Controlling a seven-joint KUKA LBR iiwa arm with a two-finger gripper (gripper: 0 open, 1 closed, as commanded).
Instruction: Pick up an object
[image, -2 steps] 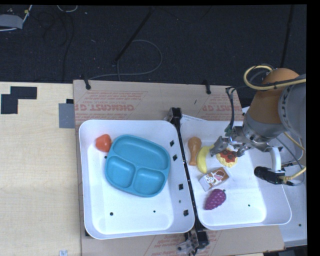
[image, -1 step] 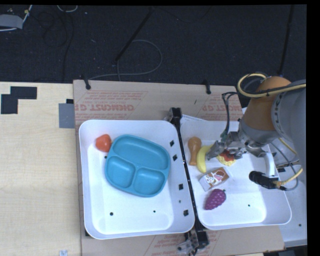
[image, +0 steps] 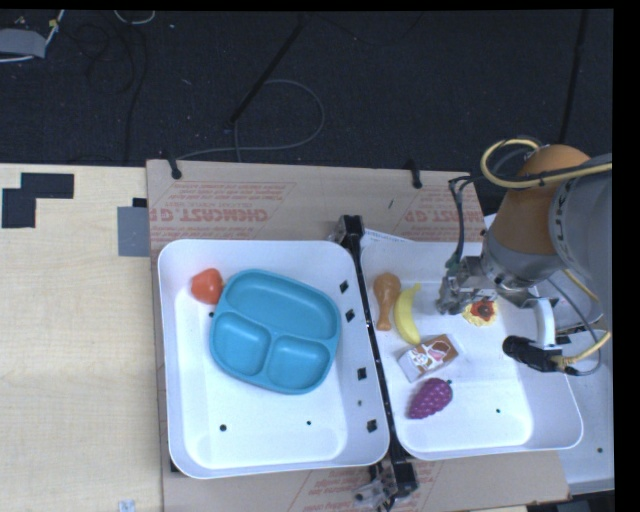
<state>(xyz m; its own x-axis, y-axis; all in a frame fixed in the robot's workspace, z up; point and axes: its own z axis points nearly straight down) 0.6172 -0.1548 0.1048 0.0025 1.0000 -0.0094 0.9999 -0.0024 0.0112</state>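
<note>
The right bin (image: 520, 425) holds a brown drumstick-shaped toy (image: 386, 296), a yellow banana (image: 406, 316), a small brown and white packet (image: 429, 356), a purple bunch of grapes (image: 431, 397) and a small red and yellow piece (image: 481, 312). My gripper (image: 455, 295) hangs low over the right bin's far part, just right of the banana and left of the red and yellow piece. Nothing shows between its fingers, and the arm above hides their gap.
The left bin (image: 200, 420) holds a blue divided plate (image: 274, 331) and a red tomato-like toy (image: 207, 286) at its far left corner. A black divider (image: 366, 340) runs between the bins. The grey arm with its orange band (image: 535, 215) fills the right side, cables trailing.
</note>
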